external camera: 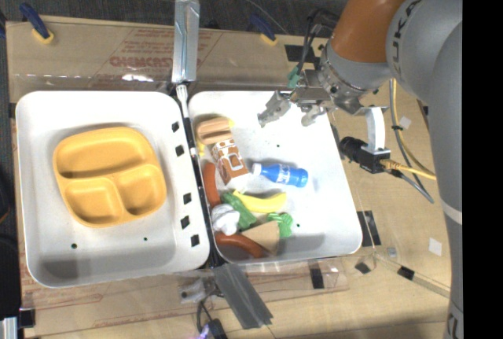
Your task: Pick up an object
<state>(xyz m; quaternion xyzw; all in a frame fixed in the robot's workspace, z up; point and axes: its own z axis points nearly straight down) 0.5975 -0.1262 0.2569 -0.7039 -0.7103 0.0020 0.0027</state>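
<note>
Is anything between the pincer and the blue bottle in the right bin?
Nothing visible. The open pincer hangs over bare bin floor, and the blue bottle lies exposed below it; the orange carton sits just to the bottle's left.

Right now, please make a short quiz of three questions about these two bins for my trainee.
1. True or false: the yellow tray lies in the left bin.
2. Which bin holds the blue bottle?
3. The hand is: A) open above the right bin, B) shut on the banana, C) over the tray.

Key: 1 true; 2 the right bin; 3 A.
</note>
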